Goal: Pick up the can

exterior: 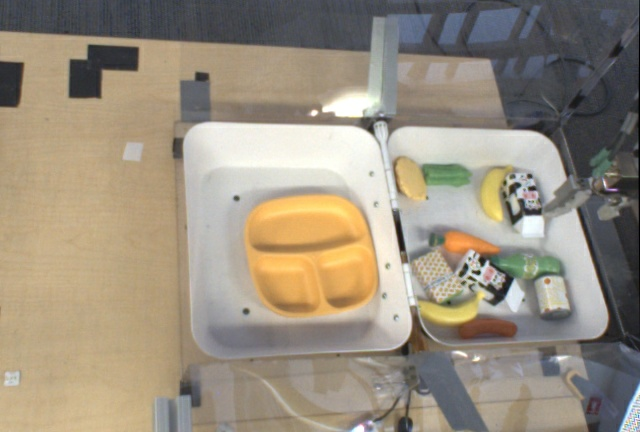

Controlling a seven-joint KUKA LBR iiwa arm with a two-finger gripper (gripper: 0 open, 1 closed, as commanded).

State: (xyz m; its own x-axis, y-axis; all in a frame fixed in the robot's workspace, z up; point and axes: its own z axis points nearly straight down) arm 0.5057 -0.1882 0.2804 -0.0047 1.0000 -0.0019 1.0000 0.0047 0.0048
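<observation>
Toward the four o'clock corner of the right shallow white plastic bin (pixel 575 220) stands the small cylindrical can (pixel 552 297), pale-labelled with a reddish band, upright and close to the bin's wall. Just at its eleven o'clock lies a green plastic bottle (pixel 528 267) on its side, touching or nearly touching it. At the can's nine o'clock sits a black-and-white patterned carton (pixel 484 277), and below that a yellow toy banana (pixel 447 311) and a brown toy sausage (pixel 488 328) along the six o'clock rim. An orange toy carrot (pixel 468 243) lies near the bin's middle.

At three o'clock of this bin, over its rim, hangs the grey metal two-finger gripper (pixel 590 188), well apart from the can; whether it is released or clenched cannot be told, and nothing is seen between its tips.

Within the left white bin (pixel 210 220) rests an orange three-compartment plastic tray (pixel 310 254).
</observation>
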